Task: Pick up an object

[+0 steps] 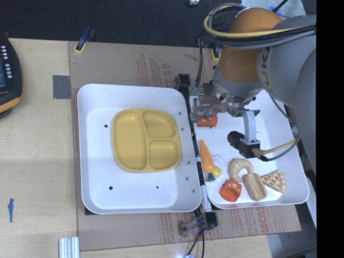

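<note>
My gripper [206, 112] hangs low over the upper left corner of the right bin [279, 138], close to the divider between the bins. Directly beneath it a small red-orange toy [208, 122] pokes out, touching or nearly touching the gripper's tip; the arm's wrist hides its top. An orange carrot [206, 153] lies along the bin's left wall below that. Toward the front of the bin are a tan croissant [239, 166], a brown bread roll [254, 186], a pizza slice [274, 180] and a red strawberry-like piece [230, 191].
The left bin [86, 144] holds a yellow divided plate [145, 140]. A small yellow-green piece [216, 172] sits at the carrot's lower end. The arm's grey body and cables cover the right bin's upper right. A black handset [8, 74] lies at the bench's left edge.
</note>
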Robot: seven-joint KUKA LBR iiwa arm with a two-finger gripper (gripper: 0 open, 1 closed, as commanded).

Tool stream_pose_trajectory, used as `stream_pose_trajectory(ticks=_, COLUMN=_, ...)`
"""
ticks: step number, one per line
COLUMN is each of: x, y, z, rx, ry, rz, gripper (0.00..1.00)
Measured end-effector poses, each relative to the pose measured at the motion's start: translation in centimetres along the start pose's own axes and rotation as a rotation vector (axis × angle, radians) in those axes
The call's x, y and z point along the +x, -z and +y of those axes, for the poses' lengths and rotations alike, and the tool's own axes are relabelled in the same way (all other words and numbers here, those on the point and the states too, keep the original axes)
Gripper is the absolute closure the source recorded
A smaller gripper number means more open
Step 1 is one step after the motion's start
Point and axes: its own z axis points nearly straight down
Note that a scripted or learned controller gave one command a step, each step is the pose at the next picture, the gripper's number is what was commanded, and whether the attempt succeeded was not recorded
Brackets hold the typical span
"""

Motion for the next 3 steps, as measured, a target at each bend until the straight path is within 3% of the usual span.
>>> stream_pose_trajectory(ticks=1, x=-3.6, y=3.3, z=-2.1, rx=-0.006, ry=-0.007, rz=0.000, gripper=1.00)
stream_pose_trajectory(ticks=2, x=1.3, y=3.9, z=-1.3, rx=-0.007, ry=0.001, rz=0.000, gripper=1.00)
stream_pose_trajectory(ticks=3, x=4.6, y=1.2, z=-3.2, rx=0.001, ry=0.002, rz=0.000, gripper=1.00)
